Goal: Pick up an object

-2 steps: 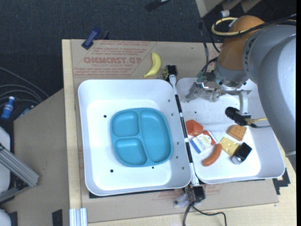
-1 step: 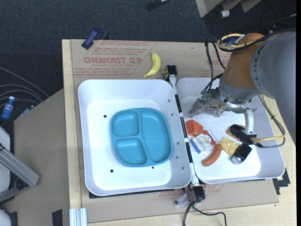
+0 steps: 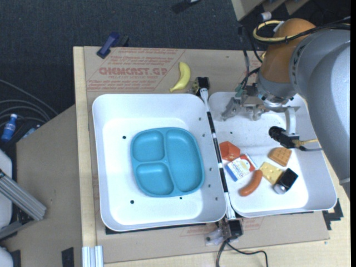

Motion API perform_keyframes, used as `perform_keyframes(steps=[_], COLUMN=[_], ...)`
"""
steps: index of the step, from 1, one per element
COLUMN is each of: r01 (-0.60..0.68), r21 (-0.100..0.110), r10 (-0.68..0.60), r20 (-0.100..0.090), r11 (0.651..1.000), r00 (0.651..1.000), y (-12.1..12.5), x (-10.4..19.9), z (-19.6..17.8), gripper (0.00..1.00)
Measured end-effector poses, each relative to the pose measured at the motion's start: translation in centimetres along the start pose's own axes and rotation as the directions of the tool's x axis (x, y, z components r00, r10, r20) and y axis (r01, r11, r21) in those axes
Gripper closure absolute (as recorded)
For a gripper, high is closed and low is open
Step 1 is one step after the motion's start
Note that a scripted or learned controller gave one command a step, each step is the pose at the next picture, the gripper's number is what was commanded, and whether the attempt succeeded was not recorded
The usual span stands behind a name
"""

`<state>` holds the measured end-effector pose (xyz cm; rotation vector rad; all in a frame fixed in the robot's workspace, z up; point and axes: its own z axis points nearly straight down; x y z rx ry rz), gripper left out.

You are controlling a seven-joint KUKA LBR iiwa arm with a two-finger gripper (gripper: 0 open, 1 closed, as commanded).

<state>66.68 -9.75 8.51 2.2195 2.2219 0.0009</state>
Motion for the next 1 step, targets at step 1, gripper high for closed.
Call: perform_keyframes(steps=[1], r01=[-0.002], r21=[0.004], r10=[0.002], r20=[-0.001], r11=[1.000], r00=[1.000], y=[-1.83], x=[0.52], z=[0.03], gripper=[0.00])
